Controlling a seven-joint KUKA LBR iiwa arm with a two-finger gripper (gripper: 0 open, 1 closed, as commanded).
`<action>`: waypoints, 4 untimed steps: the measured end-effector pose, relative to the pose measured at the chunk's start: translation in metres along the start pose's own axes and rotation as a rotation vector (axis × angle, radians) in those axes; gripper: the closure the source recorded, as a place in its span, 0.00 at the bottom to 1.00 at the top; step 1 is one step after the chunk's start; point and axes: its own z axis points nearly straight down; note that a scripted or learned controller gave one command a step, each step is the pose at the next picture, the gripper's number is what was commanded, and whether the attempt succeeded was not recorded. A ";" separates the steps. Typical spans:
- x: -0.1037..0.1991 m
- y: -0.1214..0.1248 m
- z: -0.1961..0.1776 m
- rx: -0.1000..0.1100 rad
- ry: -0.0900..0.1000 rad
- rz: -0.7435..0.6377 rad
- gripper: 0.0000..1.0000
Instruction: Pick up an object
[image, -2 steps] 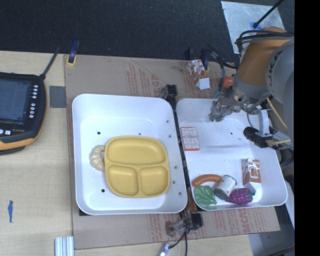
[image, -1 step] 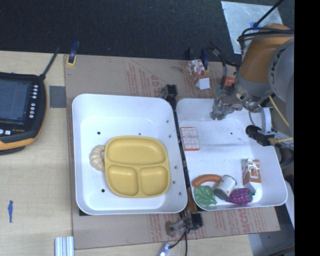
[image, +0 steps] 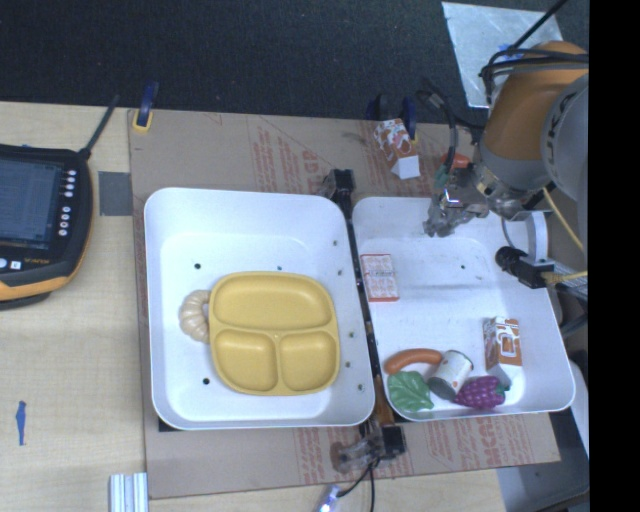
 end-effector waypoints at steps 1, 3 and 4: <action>-0.001 0.000 -0.010 -0.001 -0.001 0.000 1.00; 0.117 0.001 -0.034 -0.005 0.000 0.004 1.00; 0.176 0.001 -0.035 -0.006 0.000 0.003 1.00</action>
